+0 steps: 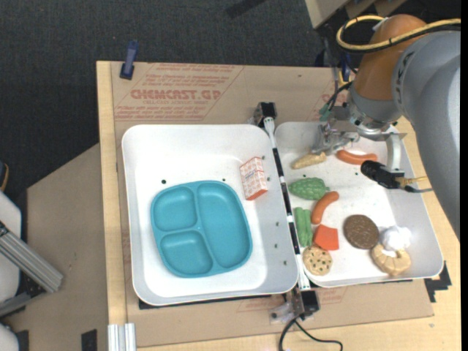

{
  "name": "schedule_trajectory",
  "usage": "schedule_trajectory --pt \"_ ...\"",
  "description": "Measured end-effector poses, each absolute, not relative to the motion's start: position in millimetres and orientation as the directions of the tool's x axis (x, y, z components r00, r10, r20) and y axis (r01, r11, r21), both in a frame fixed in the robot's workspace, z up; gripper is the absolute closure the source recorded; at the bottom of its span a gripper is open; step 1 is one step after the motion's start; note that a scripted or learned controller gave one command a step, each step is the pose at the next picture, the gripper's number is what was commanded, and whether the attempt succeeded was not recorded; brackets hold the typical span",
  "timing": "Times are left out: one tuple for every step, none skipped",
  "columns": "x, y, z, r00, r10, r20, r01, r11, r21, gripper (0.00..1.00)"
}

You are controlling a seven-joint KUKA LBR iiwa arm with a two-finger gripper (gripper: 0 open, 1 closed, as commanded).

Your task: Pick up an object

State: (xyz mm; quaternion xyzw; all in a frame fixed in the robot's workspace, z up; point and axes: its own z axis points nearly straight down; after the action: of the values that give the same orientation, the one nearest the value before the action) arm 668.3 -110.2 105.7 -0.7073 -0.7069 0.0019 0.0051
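So the gripper (333, 136) was down at the upper left corner of the right bin (418, 214), with the grey arm coming in from the upper right of the frame. Honestly couldn't tell if the claw was open or closed from this angle, and nothing was visibly caught in it.

Closest candidates for a pick: a tan stick-shaped piece (308, 160) just below and left of the claw, and a pinkish sausage (356, 155) just to its lower right. Whether the claw touched either one, no idea.

The rest of that bin was pretty crowded. There was a green leafy toy (308, 189) by the left wall, a red-orange sausage (325, 206) beside it, a green pod (302, 225) and an orange wedge (327, 238) lower down, a brown disc (361, 231) in the middle, and a chip cookie (317, 260) at the bottom left corner. A white lump (398, 237) sat touching a tan ring (390, 260) at the lower right.

The left bin (146, 152) had a teal divided plate (201, 227) and a small red-and-white carton (254, 178) near its right wall.
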Motion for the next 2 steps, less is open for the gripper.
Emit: schedule_trajectory --pt "667.6 -109.7 102.3 0.001 1.000 0.004 1.000 -0.001 -0.010 0.00" --pt "593.4 -116.6 83.2 0.003 1.000 0.001 1.000 -0.003 -0.008 0.00"
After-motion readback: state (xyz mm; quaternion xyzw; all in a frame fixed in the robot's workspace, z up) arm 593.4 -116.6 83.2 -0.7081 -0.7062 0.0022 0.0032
